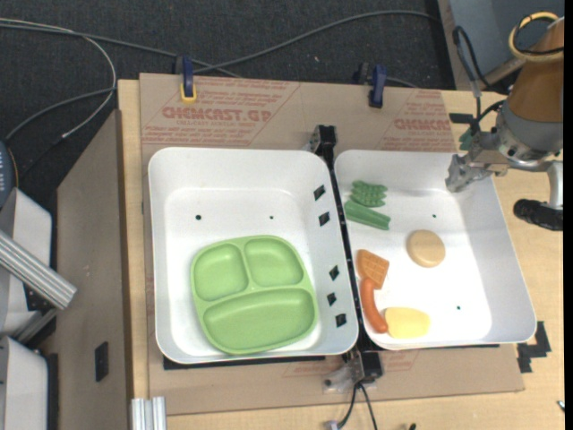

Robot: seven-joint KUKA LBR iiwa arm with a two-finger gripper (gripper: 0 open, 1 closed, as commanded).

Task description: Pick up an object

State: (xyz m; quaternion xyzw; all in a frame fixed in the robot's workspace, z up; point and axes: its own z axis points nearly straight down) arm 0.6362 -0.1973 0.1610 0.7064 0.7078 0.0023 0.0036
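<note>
We see the tool point(459, 174) over the right bin's point(501, 267) far right corner; we cannot tell its opening. Green beans point(367, 203), a bun point(427, 247) and a carrot point(372, 305) lie in that bin.

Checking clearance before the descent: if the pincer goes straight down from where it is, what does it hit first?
Probably the sloped upper-right wall of the right bin, not any object. The pincer hangs over that corner; the nearest item, the tan bun, lies clear of it. Height is unclear from this slanted view.

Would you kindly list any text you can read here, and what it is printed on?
"CHEMCAST GP", roughly, in red, on the brown board behind the left bin.
Same red print, partly readable, behind the right bin.
The smaller red lines beneath are too blurred to read.
</note>
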